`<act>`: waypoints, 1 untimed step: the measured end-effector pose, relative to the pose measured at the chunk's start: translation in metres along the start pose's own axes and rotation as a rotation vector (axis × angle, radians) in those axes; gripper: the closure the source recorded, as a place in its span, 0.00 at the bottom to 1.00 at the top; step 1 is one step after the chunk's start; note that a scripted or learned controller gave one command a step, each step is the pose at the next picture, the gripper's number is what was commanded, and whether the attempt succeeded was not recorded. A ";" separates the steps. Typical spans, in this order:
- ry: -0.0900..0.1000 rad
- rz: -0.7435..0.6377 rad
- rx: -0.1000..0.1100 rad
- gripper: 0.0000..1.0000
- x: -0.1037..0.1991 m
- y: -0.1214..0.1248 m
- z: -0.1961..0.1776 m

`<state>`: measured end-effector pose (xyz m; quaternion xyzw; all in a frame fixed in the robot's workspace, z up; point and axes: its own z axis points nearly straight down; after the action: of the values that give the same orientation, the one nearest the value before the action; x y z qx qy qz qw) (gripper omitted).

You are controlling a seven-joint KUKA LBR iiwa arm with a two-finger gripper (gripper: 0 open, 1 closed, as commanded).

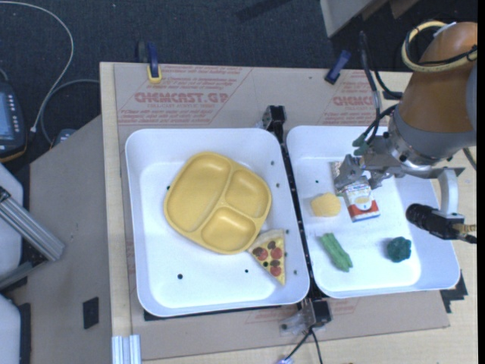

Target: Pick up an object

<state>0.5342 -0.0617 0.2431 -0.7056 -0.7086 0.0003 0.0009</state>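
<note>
Carton (362,204), red and white, lies in the right bin directly under the gripper (355,177); whether it is gripped, I cannot tell.

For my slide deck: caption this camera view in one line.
Gripper poised over a red-and-white carton in the right bin; yellow divided plate in the left.
</note>
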 end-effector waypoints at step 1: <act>0.000 -0.002 -0.003 1.00 0.051 0.001 -0.005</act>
<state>0.5354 -0.0109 0.2483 -0.7051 -0.7091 -0.0009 -0.0002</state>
